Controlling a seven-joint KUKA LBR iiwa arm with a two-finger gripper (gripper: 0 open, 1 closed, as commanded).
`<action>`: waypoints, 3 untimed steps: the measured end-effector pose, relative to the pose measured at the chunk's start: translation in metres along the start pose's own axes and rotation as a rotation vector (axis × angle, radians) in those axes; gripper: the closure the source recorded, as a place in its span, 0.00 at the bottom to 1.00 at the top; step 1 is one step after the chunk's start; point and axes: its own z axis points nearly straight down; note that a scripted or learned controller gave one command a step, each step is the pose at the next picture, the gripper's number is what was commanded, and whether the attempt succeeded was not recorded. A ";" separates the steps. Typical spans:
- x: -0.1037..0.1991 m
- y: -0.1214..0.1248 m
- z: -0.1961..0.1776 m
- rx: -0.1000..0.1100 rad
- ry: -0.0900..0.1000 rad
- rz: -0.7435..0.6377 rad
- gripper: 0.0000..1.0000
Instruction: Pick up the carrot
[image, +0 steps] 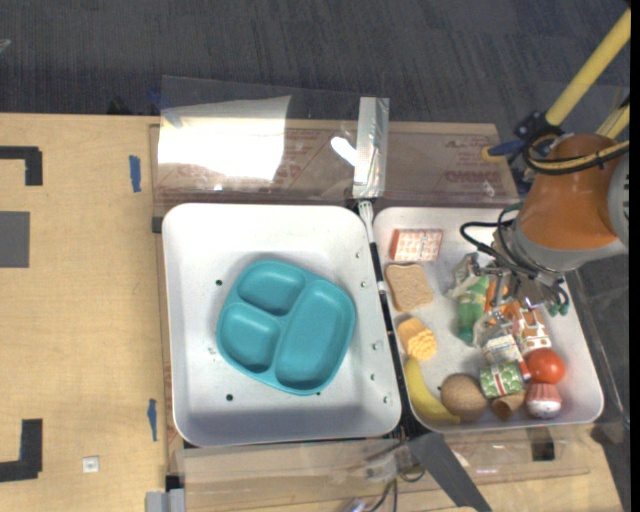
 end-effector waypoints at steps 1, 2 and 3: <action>0.065 0.086 -0.101 -0.001 -0.002 -0.081 0.00; 0.040 0.045 -0.008 0.000 0.001 -0.117 0.00; 0.072 0.125 -0.101 -0.002 -0.004 -0.140 0.00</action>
